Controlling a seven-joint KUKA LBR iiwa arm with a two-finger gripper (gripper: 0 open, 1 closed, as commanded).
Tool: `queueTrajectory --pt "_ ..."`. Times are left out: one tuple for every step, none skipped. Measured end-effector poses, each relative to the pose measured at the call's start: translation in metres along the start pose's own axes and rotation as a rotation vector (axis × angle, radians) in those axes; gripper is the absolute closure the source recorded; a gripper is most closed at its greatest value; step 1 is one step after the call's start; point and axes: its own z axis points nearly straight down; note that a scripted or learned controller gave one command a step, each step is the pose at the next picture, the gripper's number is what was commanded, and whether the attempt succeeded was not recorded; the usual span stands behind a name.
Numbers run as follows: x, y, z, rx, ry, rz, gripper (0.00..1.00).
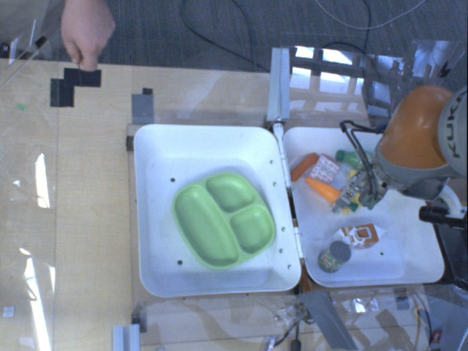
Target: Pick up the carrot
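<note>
The reaching step is judged to be in hand: the carrot [322, 189] is not yet lifted. It is seen lying in the right bin [424, 265], near the bin's left wall, with its thick end pointing toward the pincer [352, 197] and its thin end pointing away to the left. The pincer is set low over the bin, just beside the carrot's right end, so close that the two may be touching. Whether the pincer is spread or pressed together cannot be told, because it is small and blurred here. The carrot is not seen between its tips, so no hold can be claimed.

For the next move, the pincer needs to be brought a little to the left, so that the carrot's middle is put between its two sides. Then it has to be pressed shut and raised straight up.

Care is called for, since other things are packed close by. A red sausage [303, 166] and a small packet [324, 170] are lying just behind the carrot, and a green thing [345, 156] is near them. A tin [335, 257] is placed well apart, at the front. A green plate [223, 219] is held in the left bin [153, 189].
</note>
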Motion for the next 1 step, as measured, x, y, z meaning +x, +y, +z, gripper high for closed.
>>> queueTrajectory --pt "0.0136 0.0713 -0.0836 0.010 0.009 0.180 1.00"
